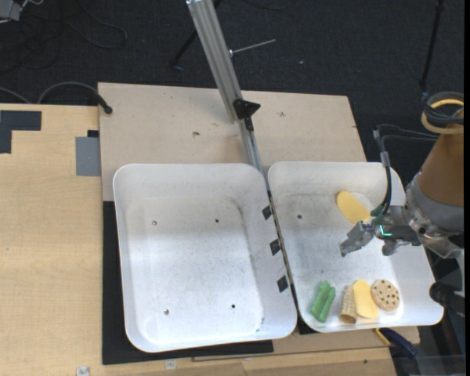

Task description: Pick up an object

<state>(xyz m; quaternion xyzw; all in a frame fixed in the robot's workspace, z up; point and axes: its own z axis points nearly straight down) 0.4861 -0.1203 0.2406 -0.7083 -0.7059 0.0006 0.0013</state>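
The arm's two-finger gripper (370, 240), whose jaws look parted and empty, hovers in the right white bin (313, 186) just beside the flat yellow oval piece (351, 205), so a descent slightly off could nudge it away instead of gripping it.
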